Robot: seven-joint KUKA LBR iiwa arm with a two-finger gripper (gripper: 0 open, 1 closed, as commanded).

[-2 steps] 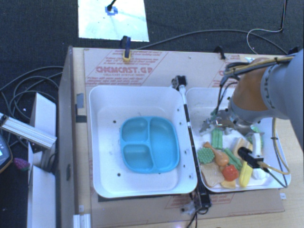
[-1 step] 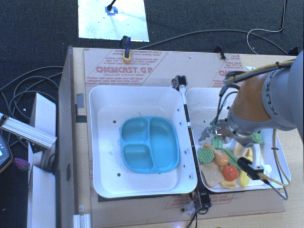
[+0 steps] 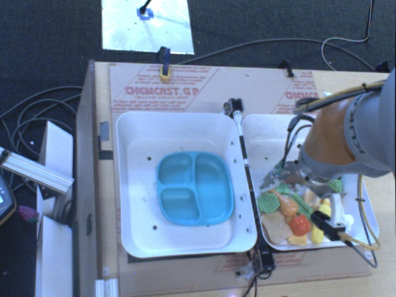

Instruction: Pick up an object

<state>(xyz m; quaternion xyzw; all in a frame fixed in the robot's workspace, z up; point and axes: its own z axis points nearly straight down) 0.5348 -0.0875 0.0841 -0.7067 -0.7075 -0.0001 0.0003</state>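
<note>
The right bin [image 3: 266, 135] holds a heap of toy foods at its near end. Among them are a round knobbly green piece [image 3: 269, 202], an orange piece [image 3: 288, 206], a red piece [image 3: 300, 224], a yellow piece [image 3: 317, 232] and a flat beige piece [image 3: 277, 227]. My gripper [image 3: 276, 179] hangs low over the far edge of this heap, just above the green piece. The wrist and arm hide whatever lies under them. Nothing can be seen held in the gripper.
In the left bin [image 3: 139, 141] lies a blue divided plate [image 3: 194, 187]. A black rail [image 3: 243, 159] runs between the two bins. A small green piece [image 3: 336, 185] peeks out past the wrist near the right bin's right wall.
</note>
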